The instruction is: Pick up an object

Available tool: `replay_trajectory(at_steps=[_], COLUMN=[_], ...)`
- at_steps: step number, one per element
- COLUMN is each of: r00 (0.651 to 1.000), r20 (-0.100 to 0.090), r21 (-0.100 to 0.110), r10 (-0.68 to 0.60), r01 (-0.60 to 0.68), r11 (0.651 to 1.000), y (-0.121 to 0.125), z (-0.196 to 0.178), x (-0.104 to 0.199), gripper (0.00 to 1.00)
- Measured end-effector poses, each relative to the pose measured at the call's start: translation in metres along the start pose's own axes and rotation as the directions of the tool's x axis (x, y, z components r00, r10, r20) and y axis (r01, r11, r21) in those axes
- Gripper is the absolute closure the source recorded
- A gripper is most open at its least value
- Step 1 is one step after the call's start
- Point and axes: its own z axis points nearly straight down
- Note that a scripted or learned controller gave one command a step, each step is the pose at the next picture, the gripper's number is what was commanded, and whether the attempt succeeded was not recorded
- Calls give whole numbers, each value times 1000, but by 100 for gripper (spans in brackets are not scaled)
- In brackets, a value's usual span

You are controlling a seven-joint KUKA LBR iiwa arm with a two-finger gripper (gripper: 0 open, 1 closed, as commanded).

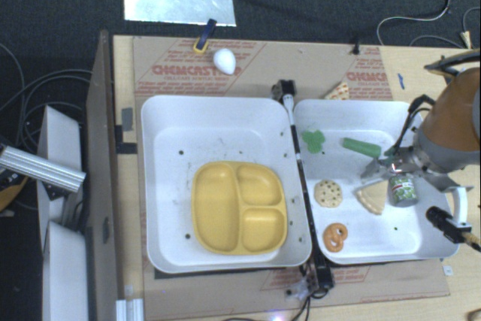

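The right bin point(421, 244) holds several small items: a green leafy piece point(313, 140), a long green piece point(362, 147), a round speckled cookie point(328, 193), an orange pretzel point(335, 236), a pale wedge point(370, 199) and a small green-labelled jar point(403, 192). My gripper point(391, 166) hangs over the right half of this bin, just above the jar and the wedge and close to the end of the long green piece. Nothing visibly sits in it. The arm hides part of the bin's right side.
The left bin point(173, 124) carries a yellow divided plate point(239, 207). Behind the bins, a white egg point(224, 60), a yellow and blue clip point(203, 37) and a cracker-like piece point(339, 92) lie on the cardboard. A ridge point(298, 162) divides the bins.
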Motion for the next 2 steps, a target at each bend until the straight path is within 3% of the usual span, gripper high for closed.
replay_trajectory(at_steps=[2], r00=[1000], r20=[1], r21=[-2], r10=[-1], r01=[1], r11=[1000], y=[-3], z=[1], x=[3], gripper=[0])
